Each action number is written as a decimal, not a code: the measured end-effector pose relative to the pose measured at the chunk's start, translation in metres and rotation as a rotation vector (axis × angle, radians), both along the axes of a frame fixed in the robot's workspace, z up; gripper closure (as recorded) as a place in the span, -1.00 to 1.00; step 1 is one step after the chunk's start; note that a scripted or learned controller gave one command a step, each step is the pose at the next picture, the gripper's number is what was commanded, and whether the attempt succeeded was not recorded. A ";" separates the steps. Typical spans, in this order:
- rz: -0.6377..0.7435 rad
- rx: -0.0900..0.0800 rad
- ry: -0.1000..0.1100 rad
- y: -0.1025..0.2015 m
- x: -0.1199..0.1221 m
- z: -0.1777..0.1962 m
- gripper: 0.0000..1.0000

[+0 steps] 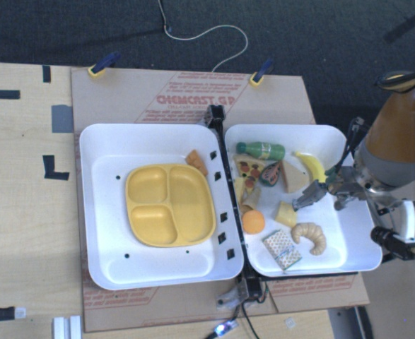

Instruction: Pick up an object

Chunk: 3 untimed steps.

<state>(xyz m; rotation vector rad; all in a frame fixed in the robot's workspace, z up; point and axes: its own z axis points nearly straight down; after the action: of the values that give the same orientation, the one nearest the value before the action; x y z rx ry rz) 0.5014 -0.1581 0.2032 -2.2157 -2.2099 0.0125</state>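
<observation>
- We see the gripper (312, 196) low in the right bin (332, 134), betw. banana (310, 166) and croissant (312, 236).
- Fingers: we can't tell if apart or together.
- Yellow plate (170, 205) sits in the left bin (101, 189).

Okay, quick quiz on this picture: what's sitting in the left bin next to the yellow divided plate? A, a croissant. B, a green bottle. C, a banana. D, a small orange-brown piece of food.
D: a small orange-brown food piece lies at the upper right edge of the yellow divided plate in the left bin, while the banana, green bottle and croissant all lie in the right bin.
</observation>
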 end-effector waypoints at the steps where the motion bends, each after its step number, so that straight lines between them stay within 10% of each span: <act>1: 0.003 -0.002 -0.012 0.000 0.003 0.006 -1.00; 3: 0.003 -0.006 -0.015 0.002 -0.003 -0.102 -1.00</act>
<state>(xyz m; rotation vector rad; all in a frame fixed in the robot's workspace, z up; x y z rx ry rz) 0.4980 -0.1565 0.1011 -2.2227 -2.2242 0.0026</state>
